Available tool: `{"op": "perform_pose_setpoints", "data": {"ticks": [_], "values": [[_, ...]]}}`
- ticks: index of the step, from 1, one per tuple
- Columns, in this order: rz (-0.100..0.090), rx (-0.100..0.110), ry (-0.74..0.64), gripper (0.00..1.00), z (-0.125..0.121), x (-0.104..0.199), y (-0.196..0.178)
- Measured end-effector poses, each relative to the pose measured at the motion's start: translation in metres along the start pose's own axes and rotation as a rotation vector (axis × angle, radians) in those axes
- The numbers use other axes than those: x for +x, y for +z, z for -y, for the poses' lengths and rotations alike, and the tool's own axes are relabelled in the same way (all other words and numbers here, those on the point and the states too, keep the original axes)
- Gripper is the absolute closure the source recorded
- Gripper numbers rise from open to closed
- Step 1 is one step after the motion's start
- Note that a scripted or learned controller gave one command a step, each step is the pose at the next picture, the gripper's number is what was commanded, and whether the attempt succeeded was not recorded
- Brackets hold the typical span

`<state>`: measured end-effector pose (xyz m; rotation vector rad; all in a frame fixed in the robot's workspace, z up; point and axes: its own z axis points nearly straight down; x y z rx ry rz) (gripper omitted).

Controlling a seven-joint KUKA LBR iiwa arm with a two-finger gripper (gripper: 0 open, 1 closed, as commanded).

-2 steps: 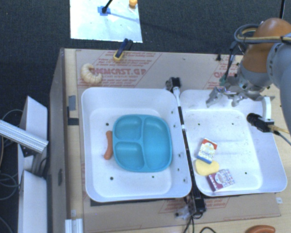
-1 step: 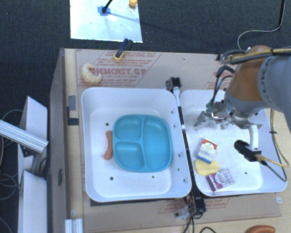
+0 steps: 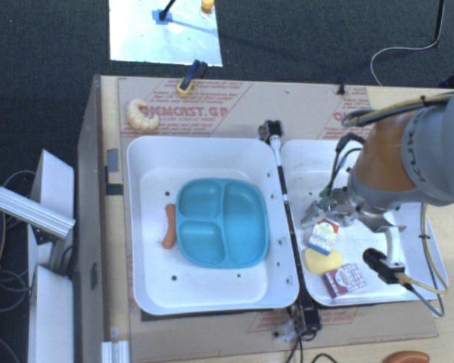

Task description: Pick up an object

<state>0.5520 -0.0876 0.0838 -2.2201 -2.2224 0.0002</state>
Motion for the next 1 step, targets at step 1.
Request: {"op": "perform_pose_setpoints", "data": {"ticks": [1], "values": [[0.000,-0.003,-0.001,1.00,-0.0011,0.0000,-0.0106]]}}
